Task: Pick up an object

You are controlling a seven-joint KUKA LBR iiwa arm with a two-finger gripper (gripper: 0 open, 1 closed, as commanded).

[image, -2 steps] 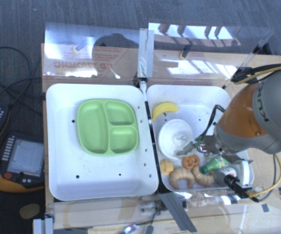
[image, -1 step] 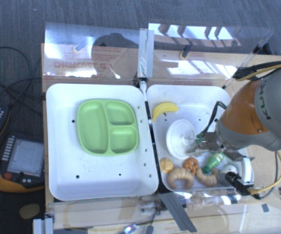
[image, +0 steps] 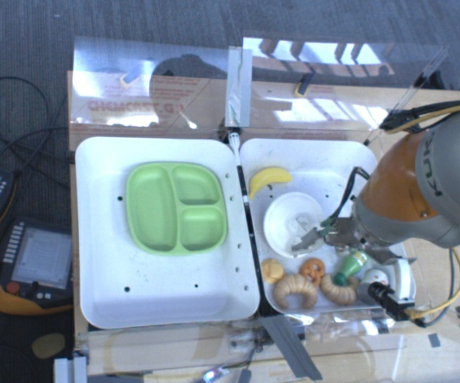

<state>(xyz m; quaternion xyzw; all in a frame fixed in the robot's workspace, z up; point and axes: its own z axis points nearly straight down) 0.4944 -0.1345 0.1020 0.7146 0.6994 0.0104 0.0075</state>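
Camera view: green plate (image: 175, 207) in left bin (image: 102, 286); fingers' (image: 325, 234) state perhaps indiscernible.

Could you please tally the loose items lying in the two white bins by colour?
Green: 2, the green three-compartment plastic plate and the small green bottle-shaped toy
Yellow: 1, the yellow toy banana
White: 1, the round white bowl
Tan or orange: 4, the toy pastries
Total: 8
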